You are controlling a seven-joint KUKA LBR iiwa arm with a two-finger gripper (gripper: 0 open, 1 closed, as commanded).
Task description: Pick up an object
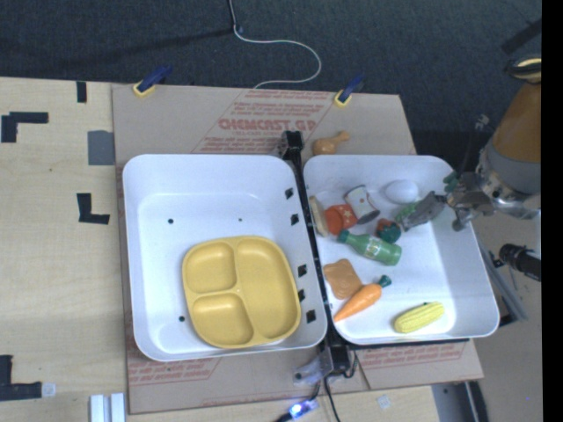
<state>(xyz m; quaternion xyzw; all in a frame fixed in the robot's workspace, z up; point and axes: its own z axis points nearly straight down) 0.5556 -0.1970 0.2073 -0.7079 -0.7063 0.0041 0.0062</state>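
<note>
The grey two-finger gripper (420, 211), its grip state impossible to tell, hovers approaching the green plastic bottle (373, 248), needing descent next.

Tool (420, 211) above toy-filled right bin (466, 262)

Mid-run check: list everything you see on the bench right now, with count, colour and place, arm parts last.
Divided plate: 1, yellow, left bin.
Toy carrot: 1, orange with green top, right bin, front.
Toy corn cob: 1, yellow, right bin, front right.
Bottle: 1, green, right bin, middle, lying down.
Toast-like piece: 1, tan, right bin, left of the carrot.
Egg-shaped item: 1, white, right bin, back.
Small red toy: 1, red, right bin, back left.
Bins: 2, white, side by side.
Clamps: 2, blue and yellow, cardboard's back edge.
Gripper: 1, grey, over the right bin's back right.
</note>
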